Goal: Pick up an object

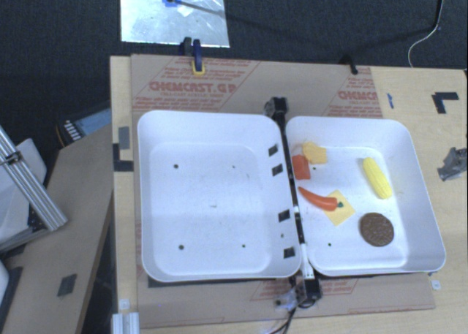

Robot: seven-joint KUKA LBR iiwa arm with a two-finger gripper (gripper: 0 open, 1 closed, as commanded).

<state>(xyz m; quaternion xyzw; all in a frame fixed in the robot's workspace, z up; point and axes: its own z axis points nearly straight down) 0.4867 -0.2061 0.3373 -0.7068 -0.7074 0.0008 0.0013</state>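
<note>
Two shallow white plastic bins (212,124) were noted. In the right bin: round brown patty (376,229), yellow corn cob (376,177), red chili (319,198). Grey gripper (452,164) sat at the right edge; jaw opening could not be told. Isolated corn is best approached crosswise.

A small bit of the robot (453,164) pokes in at the right side of the picture. It is grey and looks like metal, with a bumpy, jagged shape and a darker grey part along its lower side. It is too small and blurry to make out any screws, cables or marks on it, or to say which part of the robot it is.
</note>
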